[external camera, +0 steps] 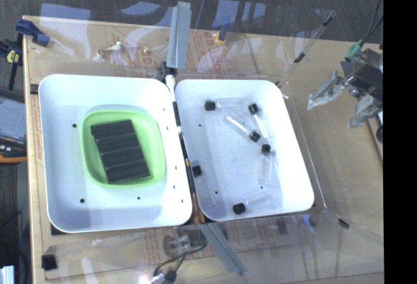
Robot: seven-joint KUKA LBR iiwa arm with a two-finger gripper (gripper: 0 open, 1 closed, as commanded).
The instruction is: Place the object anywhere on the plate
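A green square plate lies in the left white bin. On it rests a dark ridged block, slightly turned. In the right white bin lie several clear vials with black caps, such as one near the back right and one by the right wall. My gripper hangs outside the bins, to the right of the right bin's back corner, above the bench. It is open, its fingers spread wide with nothing between them.
A grey metal bar stands behind the seam between the bins. Blue clamps sit at the bench's back left corner. Clear plastic sheeting covers the bench right of the bins. Cables lie at the front edge.
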